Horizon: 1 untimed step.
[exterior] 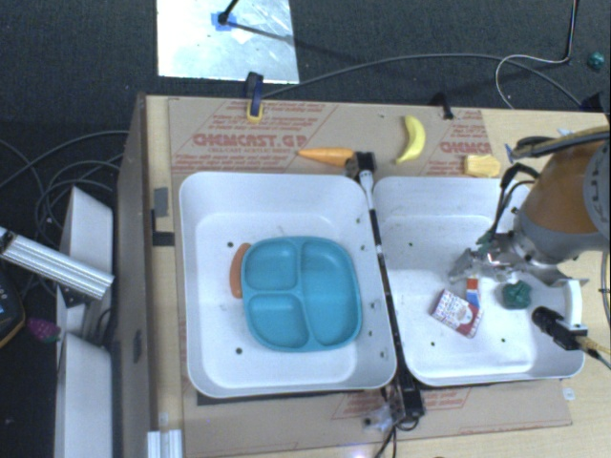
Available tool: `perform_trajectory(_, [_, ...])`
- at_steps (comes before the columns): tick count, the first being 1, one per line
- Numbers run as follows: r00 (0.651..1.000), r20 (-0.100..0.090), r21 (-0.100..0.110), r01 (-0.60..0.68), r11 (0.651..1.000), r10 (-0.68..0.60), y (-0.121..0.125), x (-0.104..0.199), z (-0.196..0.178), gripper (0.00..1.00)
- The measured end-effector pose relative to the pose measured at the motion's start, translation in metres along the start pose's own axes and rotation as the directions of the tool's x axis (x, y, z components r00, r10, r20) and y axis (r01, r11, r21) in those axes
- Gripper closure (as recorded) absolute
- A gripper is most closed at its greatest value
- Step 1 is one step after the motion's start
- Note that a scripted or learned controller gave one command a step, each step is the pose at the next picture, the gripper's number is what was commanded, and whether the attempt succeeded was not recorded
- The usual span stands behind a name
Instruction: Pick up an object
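Observation:
In the right bin [420, 208] lies a small red and white box [455, 313], tilted, near the bin's middle front. Just to its right sits a small dark green object [516, 295]. My gripper [484, 267] hangs low over the bin, directly above and slightly behind the box and left of the green object. The grey arm with its orange band [563, 194] comes in from the right. Nothing shows clearly held in the gripper.
The left bin [205, 208] holds a blue divided plate [301, 292] with an orange sausage-shaped piece [235, 269] at its left side. On the cardboard behind the bins lie a carrot [325, 156], a banana [412, 138] and a yellow block [482, 165].

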<state>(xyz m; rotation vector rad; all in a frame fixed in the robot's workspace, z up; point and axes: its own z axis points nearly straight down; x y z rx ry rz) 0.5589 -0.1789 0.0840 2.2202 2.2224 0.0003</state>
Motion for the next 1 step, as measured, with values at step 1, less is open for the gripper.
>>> perform_trajectory(1, [1.0,0.001,-0.003,0.001,1.0,-0.001,0.0012,-0.0003,-0.0111,1.0])
